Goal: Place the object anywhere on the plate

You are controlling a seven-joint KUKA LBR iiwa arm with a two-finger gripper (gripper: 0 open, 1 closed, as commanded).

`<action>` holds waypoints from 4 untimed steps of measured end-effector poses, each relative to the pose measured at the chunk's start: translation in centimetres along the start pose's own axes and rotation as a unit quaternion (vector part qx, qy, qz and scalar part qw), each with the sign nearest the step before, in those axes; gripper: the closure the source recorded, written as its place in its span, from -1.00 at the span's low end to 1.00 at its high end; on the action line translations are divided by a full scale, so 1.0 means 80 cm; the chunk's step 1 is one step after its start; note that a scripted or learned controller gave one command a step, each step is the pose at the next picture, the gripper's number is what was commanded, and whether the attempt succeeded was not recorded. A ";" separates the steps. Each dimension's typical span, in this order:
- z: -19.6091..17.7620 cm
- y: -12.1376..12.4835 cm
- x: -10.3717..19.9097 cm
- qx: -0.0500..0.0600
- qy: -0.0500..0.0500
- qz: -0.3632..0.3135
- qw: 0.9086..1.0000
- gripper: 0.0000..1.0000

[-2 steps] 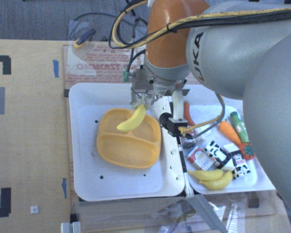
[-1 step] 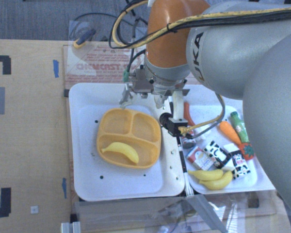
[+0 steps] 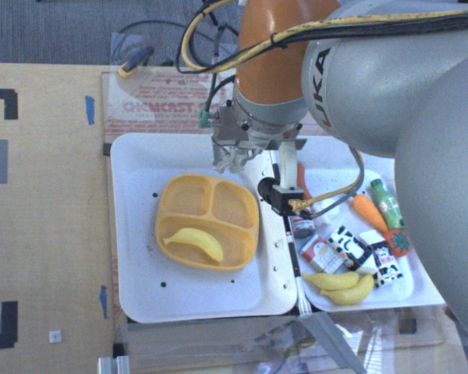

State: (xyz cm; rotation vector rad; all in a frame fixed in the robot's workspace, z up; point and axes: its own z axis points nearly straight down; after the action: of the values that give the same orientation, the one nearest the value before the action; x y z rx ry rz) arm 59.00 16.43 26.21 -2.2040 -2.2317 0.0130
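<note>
Carrot (image 3: 368, 210) beside bananas (image 3: 343, 285), right bin (image 3: 421, 287)

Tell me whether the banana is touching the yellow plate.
Touching. The camera view shows the banana lying flat in the large front compartment of the yellow plate, resting on its floor.

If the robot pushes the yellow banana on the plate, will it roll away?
Probably not. The banana is curved and lies flat in the plate's large compartment, so it would likely slide or spin rather than roll. The raised rim should stop it. It looks like smooth plastic, so maybe slippery.
</note>
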 end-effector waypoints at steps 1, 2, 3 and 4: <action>0.068 -0.045 0.068 -0.002 0.000 -0.069 0.998 1.00; 0.068 -0.044 0.067 -0.002 0.000 -0.068 0.998 -1.00; 0.021 -0.017 0.041 -0.003 0.000 0.041 0.999 -1.00; 0.126 0.029 0.063 -0.002 0.000 0.200 0.980 -1.00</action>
State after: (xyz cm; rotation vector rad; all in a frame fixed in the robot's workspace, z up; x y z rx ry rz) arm 61.16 21.44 16.08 -2.6094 -1.7468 0.0103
